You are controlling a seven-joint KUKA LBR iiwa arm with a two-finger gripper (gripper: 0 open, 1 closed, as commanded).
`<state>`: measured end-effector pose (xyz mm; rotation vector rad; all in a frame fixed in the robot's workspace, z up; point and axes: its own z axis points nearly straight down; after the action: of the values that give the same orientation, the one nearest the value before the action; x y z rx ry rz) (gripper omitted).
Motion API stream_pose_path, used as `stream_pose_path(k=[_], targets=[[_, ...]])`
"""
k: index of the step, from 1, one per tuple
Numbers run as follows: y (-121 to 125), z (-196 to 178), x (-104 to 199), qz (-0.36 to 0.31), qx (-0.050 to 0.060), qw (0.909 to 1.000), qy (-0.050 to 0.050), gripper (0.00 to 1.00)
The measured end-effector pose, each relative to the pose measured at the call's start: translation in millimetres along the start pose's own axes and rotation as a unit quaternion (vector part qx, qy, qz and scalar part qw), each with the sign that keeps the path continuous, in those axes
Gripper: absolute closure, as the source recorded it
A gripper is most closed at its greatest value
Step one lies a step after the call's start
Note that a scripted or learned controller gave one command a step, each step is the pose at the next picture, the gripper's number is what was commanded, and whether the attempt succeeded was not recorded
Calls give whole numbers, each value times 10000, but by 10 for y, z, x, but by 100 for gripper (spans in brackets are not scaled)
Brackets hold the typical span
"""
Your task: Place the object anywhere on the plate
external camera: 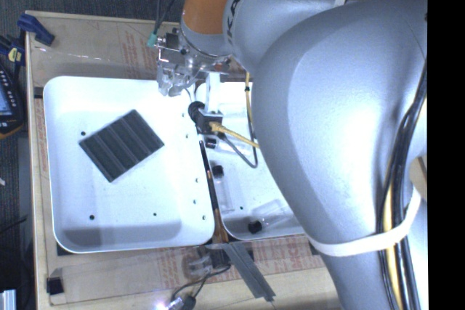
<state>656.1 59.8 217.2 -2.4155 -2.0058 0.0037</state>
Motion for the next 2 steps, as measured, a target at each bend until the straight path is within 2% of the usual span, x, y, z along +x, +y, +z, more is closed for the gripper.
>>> stream_pose_path(k=[1, 2], targets=[[-178, 1222, 523, 616, -31, 9981, 16, 100], [-637, 1254, 338, 2232, 18, 9748, 2, 100]])
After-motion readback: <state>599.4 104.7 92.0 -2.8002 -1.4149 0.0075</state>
